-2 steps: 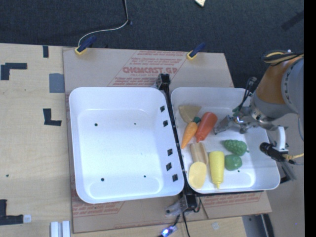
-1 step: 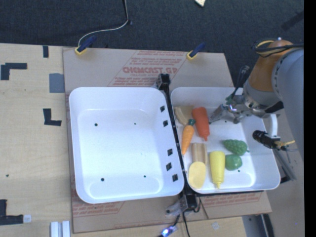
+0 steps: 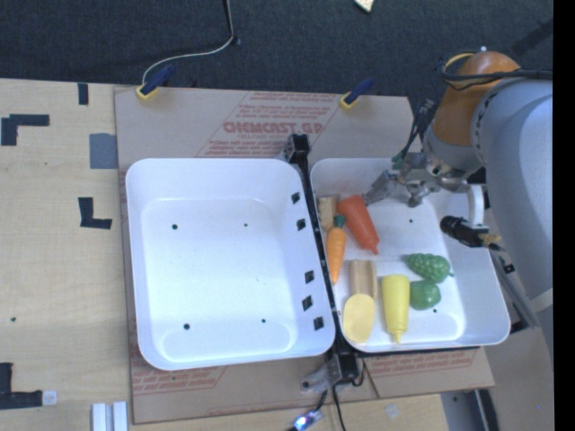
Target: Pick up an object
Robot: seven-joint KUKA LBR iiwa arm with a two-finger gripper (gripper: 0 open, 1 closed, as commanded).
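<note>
Red print reading "CHEMCAST GP" marks the cardboard sheet [image 3: 260, 128] under two bins. The grey arm leans in from the right, its fingers [image 3: 384, 185] apart and empty, just above an orange carrot [image 3: 360, 224] in the right bin [image 3: 476, 326].
</note>
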